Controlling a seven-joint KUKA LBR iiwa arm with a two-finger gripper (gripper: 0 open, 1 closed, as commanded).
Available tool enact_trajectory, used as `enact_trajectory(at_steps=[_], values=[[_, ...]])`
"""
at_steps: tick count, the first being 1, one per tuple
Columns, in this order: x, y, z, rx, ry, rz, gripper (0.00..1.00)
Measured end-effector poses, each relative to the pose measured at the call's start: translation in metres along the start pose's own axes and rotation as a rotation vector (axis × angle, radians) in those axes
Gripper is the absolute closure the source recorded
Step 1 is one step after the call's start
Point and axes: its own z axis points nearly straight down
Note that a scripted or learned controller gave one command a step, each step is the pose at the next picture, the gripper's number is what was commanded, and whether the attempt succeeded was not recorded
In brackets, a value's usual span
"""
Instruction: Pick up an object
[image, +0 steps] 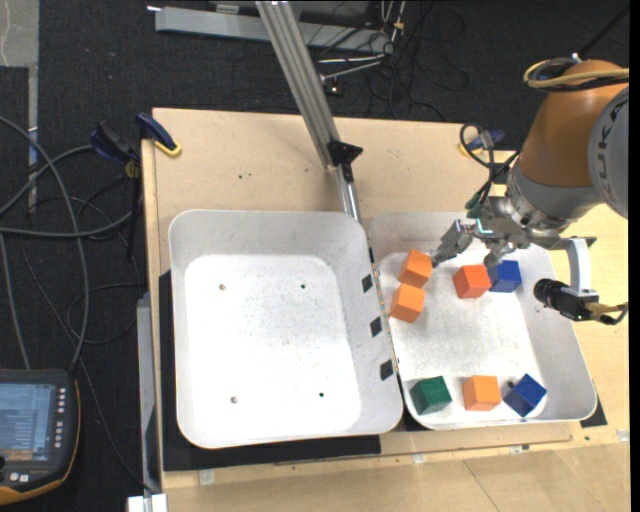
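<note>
the two-finger tool (470, 243) hangs spread and empty near the bench's far right corner, just above the small red-orange cube (471, 281) in the right white bin (560, 345) — likely light, rigid, best pinched across flat opposite faces.

1. My rounded orange wrist band (568, 110) is glossy, catching a light reflection.
2. My slim dark metal two-finger gripper (470, 240) looks hard and dull.
3. The two shallow white plastic bins, left (200, 240) and right (560, 345), are smooth and matt, the left one speckled with fine dark marks.
4. The pale wooden bench top (250, 150) looks flat, matt and slightly grainy.
5. The small solid-coloured cubes, such as the orange-red one (471, 281) and the green one (432, 393), have a matt finish.
</note>
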Motion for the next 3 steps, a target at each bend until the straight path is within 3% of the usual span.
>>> enact_trajectory(at_steps=[1, 3], values=[[0.0, 0.0, -0.002, -0.004, -0.001, 0.001, 0.0], [-0.001, -0.003, 0.085, -0.006, -0.001, 0.004, 0.0]])
